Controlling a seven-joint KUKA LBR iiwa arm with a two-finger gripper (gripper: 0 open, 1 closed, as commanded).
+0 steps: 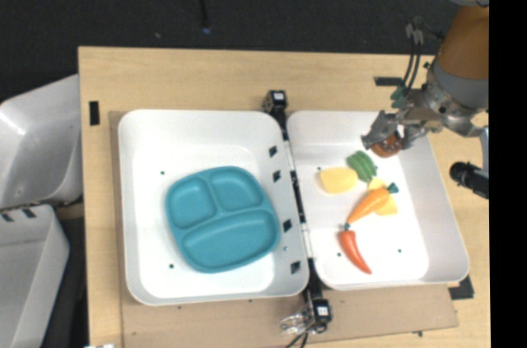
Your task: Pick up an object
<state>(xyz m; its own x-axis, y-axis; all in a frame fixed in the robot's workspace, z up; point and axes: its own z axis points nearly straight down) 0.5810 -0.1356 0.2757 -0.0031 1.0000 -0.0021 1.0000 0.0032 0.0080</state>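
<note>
From above, the gripper (387, 139) hangs low at the far side of the right bin (436, 248), over a small brownish thing (384, 146); whether the jaws are spread or grip it I cannot tell. This looks like the reach-and-grasp step. Next it needs a sure close, then a straight lift. The green piece (361, 164) and yellow piece (337, 179) lie just beside, the bin's far wall close; carrot (368, 206) and chilli (354, 249) sit nearer. The left bin holds a blue tray (221, 217).

Right bin (428, 256): yellow lemon-like piece (337, 179), green piece (361, 165), orange carrot (370, 205), red chili (354, 249), clustered mid-bin below my gripper (385, 136)
</note>
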